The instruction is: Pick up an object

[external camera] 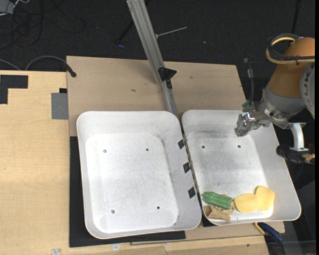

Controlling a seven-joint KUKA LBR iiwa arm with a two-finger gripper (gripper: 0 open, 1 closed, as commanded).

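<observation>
Yellow pieces (255,200), a green object (218,199) and a tan scrap (219,212) are crowding the right bin's (228,158) near edge. At its far right corner the gripper (243,125) is hovering, its open or closed state impossible to tell. Descending there risks grasping nothing; among the huddled items, fingers could snag two.

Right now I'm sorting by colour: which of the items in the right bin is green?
The green item, lying at the left of the cluster; the yellow pieces sit to its right, the tan one just below it.
</observation>
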